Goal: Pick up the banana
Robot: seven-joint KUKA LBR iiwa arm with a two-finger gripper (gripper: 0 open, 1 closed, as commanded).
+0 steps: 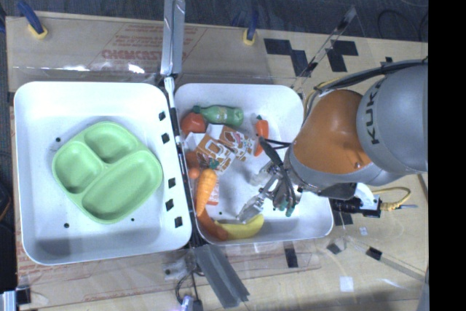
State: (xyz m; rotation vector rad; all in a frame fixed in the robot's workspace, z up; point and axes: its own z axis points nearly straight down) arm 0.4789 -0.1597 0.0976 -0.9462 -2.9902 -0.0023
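One fixed camera overhead, angled down across both white bins, the arm entering from the right.

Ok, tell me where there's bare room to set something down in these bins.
Left bin: bare floor all around the green plate, widest along the near edge. Right bin: crowded on its left with the carrot, bottle and banana; gripper just above the banana.

Two white bins sit on the worktop: one holds a single green plate, the other one banana, one carrot, one green bottle and a few packets, number unclear.
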